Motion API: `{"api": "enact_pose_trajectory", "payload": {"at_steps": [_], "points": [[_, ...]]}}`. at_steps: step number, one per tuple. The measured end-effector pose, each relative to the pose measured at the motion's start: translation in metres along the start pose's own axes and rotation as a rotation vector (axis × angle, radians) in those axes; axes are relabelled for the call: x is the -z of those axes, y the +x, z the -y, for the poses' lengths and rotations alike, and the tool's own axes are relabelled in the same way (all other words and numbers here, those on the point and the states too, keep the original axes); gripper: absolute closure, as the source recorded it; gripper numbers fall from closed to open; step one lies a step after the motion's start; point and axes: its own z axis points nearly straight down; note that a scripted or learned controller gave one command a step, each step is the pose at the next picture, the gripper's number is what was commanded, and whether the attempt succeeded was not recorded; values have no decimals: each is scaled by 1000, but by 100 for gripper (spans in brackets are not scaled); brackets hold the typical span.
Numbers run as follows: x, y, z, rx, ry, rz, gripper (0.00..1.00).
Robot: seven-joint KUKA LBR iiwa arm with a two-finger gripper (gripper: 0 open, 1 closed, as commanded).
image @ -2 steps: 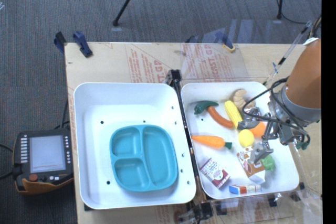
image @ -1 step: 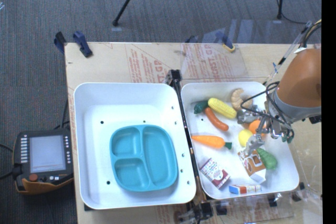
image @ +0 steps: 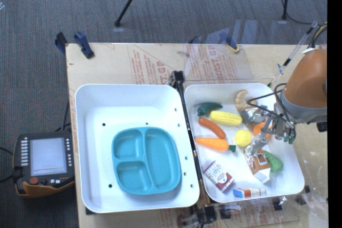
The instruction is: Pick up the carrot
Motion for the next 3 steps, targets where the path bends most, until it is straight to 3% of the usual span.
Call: {"api": "enact_pose_trajectory", "payload": {"at_steps": [1,2,3], "points": [[14,-4,-4,6,-2,10,100],[-16,46,20,232,2,-20,100],[-14,43,19,233,3,-11,0]]}}
